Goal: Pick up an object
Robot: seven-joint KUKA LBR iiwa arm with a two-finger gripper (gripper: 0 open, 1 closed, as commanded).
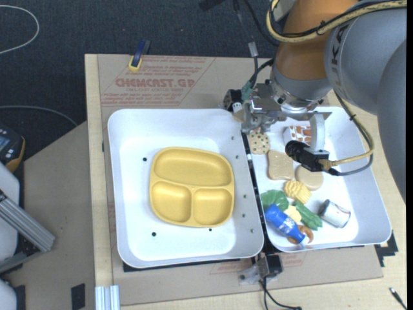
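Two white bins sit side by side on the bench. The left bin holds one yellow divided tray, which is the biggest thing here: stiff moulded plastic by the look of it, light, smooth and wide, so it would likely be awkward for a two-finger grip except at its rim. The right bin holds a pile of smaller toy food pieces, and the arm's gripper hangs over that bin's upper left corner, near the divide between the bins. I cannot tell how the gripper is set, and nothing is seen held in it.

Just below the gripper lies a dotted cracker, thin and flat, probably hard to get under. Touching it on the lower right is a tan slice of bread, also flat but thicker, with edges that offer a better pinch. Lower down, a blue bottle lies on its side among green leafy pieces; its round body looks rigid and slick, so gripping across its narrow width seems safest. A small grey-and-white cylinder lies apart to the right, clear of neighbours and perhaps the easiest target.
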